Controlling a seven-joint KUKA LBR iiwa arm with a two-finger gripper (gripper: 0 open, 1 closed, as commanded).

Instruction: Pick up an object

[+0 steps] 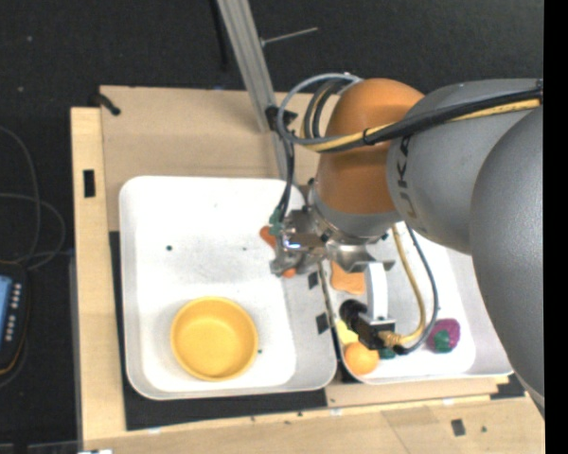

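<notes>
The arm's orange band (364, 154) sits over the divide between the two white bins. The gripper (289, 249) hangs at the left bin's (147, 206) 3 o'clock rim; how it is set cannot be told. A yellow bowl (214, 338) lies at that bin's 6 o'clock. In the right bin (473, 362), an orange ball (360, 358) rests at 7 o'clock and a purple-and-green toy (443, 335) near 5 o'clock.

My arm (473, 173) reached in from the right, its grey bulk across the upper right of the view and the orange band (364, 164) bent downward over the wrist. My gripper (286, 244) pointed left and down at the seam between the bins, cables looping around the wrist.
</notes>
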